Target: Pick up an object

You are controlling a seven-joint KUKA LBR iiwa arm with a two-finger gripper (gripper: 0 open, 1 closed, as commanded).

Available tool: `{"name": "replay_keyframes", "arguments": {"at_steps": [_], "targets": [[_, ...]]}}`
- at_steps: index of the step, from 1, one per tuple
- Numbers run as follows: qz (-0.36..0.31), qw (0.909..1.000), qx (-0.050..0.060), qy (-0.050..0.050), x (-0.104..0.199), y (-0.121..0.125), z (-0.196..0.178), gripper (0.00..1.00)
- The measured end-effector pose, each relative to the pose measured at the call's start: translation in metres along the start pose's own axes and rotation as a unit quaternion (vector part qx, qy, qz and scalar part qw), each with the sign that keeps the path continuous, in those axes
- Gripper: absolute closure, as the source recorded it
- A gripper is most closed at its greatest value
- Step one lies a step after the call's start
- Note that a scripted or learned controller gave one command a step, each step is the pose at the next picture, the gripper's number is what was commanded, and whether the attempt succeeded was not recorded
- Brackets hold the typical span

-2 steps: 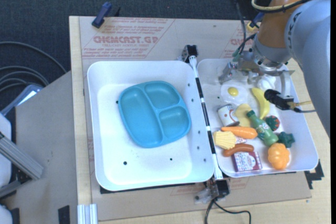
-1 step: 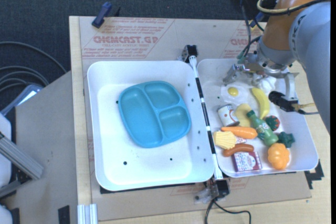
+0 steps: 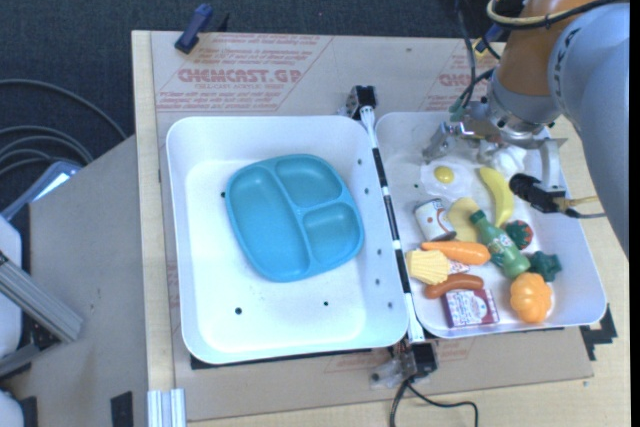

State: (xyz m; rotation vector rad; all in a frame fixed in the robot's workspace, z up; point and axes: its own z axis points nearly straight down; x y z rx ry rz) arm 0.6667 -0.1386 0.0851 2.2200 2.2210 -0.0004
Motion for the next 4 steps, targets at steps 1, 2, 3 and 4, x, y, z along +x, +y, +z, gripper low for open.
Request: {"name": "replay_keyframes", "arguments": {"at_steps": [1, 2, 3, 4], "targets": [[0.0, 1.0, 0.001, 0.0, 0.003, 0.0, 0.0, 0.0], [0.0, 1.0, 0.0, 0.0, -0.02, 0.0, 0.0, 0.0], [0.0, 1.0, 0.0, 0.0, -0.017, 0.0, 0.0, 0.0], [0.0, 1.0, 0.001, 0.0, -0.013, 0.0, 0.0, 0.0]]}}
